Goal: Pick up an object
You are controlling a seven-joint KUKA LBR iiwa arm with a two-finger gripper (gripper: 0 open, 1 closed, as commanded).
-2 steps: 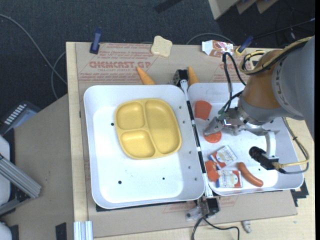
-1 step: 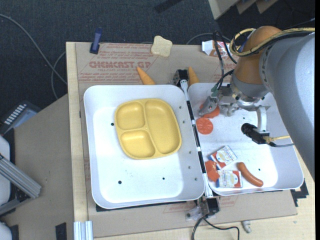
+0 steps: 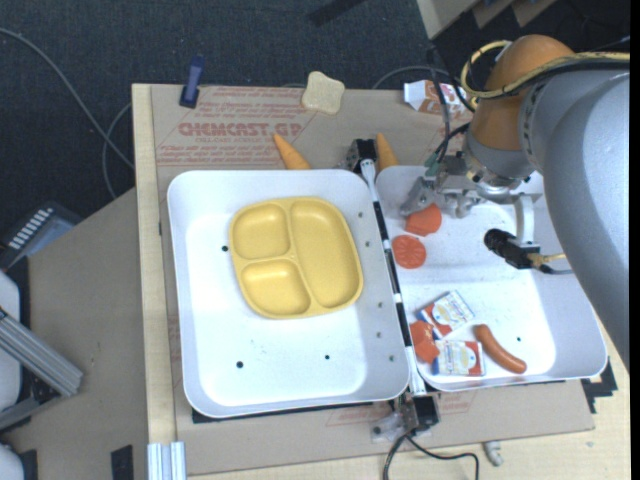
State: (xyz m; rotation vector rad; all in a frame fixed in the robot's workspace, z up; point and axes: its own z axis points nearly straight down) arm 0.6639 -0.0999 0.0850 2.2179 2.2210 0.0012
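Reaching in from the right, the grey arm (image 3: 590,158) with its orange band (image 3: 520,78) hangs its tool (image 3: 440,200) low over the far left corner of the right bin (image 3: 560,368); a red-orange round piece (image 3: 424,220) lies directly at the tool's tip, touching it or nearly so, though I cannot tell whether the tool is clenched, released or grasping that piece; a second red-orange round piece (image 3: 409,252) lies just nearer the camera, apart from the tool; toward the bin's near edge sit a sausage (image 3: 499,349), two small printed packets (image 3: 448,310) (image 3: 461,357) and a red piece (image 3: 425,342) between them; the left bin (image 3: 200,368) bears a yellow divided tray (image 3: 295,256) with three compartments; on the desk (image 3: 240,128) beyond the bins lie an orange carrot-like piece (image 3: 291,153), a pale bread-like slice (image 3: 323,92) and a blue object (image 3: 190,81).
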